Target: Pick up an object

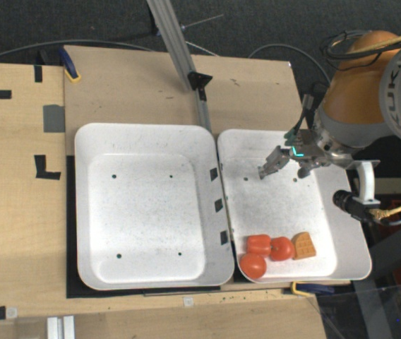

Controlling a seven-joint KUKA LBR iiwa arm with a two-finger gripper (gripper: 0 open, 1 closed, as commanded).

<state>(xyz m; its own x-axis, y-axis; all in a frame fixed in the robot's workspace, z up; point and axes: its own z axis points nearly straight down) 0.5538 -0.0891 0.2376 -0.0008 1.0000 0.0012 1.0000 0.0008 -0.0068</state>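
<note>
In the right bin (271,210), near its front edge, lie three red tomato-like pieces (259,244), (281,249), (253,265) and a tan waffle-like block (303,246), all close together. My gripper (284,169) hangs over the far half of the same bin, well behind these objects. Its fingers are spread open with nothing between them. The grey and orange arm (359,97) comes in from the right.
The left bin (144,203) adjoins the right one along a shared rim. A grey metal pole (179,48) slants down from the top to the bins' far edge. Cables and a fitting (359,203) sit at the right bin's right side.
</note>
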